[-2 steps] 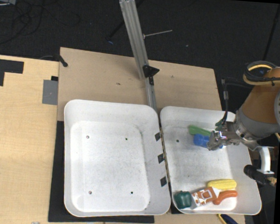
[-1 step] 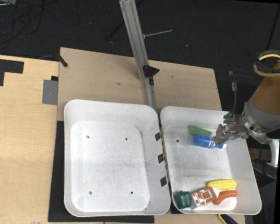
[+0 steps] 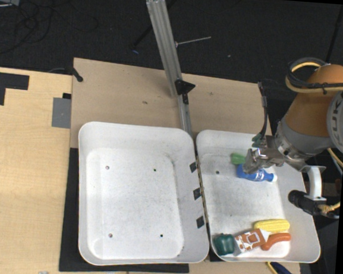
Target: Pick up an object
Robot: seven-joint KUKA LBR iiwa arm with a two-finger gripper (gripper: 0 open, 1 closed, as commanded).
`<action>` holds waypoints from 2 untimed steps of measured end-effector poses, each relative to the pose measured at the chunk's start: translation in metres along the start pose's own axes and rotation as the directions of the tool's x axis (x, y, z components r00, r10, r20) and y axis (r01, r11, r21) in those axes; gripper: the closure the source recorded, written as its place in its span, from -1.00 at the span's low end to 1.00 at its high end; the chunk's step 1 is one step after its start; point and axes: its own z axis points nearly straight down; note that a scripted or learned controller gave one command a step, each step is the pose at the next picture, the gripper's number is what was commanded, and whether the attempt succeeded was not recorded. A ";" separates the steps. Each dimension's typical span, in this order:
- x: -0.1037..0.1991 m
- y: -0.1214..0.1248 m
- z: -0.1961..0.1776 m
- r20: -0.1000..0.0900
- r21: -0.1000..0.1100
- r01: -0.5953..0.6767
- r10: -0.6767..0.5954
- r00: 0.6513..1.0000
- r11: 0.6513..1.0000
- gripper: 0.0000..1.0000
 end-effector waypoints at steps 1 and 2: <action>0.049 0.004 -0.013 0.001 -0.002 0.001 -0.001 1.000 1.000 1.00; 0.111 0.012 -0.018 0.000 -0.001 0.002 -0.002 1.000 1.000 1.00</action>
